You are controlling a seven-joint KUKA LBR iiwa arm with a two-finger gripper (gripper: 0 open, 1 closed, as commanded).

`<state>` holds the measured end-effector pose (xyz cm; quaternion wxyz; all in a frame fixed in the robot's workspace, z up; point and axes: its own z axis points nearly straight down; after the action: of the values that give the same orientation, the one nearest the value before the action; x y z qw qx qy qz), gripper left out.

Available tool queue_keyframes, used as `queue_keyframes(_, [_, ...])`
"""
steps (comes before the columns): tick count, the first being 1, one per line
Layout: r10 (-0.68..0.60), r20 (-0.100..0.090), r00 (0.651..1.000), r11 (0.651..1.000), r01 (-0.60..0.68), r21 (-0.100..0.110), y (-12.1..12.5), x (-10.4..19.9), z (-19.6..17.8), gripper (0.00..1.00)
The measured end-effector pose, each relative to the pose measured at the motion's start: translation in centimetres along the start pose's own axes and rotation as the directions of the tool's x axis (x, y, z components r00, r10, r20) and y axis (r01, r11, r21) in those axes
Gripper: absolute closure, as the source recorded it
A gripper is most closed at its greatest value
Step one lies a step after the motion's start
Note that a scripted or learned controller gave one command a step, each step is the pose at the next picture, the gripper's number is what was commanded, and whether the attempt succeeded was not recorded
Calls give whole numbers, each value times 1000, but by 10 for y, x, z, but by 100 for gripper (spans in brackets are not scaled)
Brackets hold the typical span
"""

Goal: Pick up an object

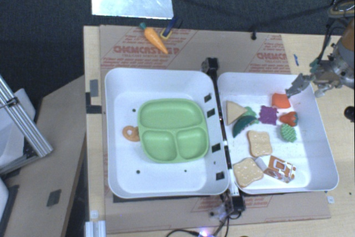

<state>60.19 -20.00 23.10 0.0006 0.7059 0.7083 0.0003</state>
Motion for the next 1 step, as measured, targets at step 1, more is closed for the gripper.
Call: queue_keyframes(1, [-3, -1, 1000, 1000, 3, 3, 6, 8, 56, 0])
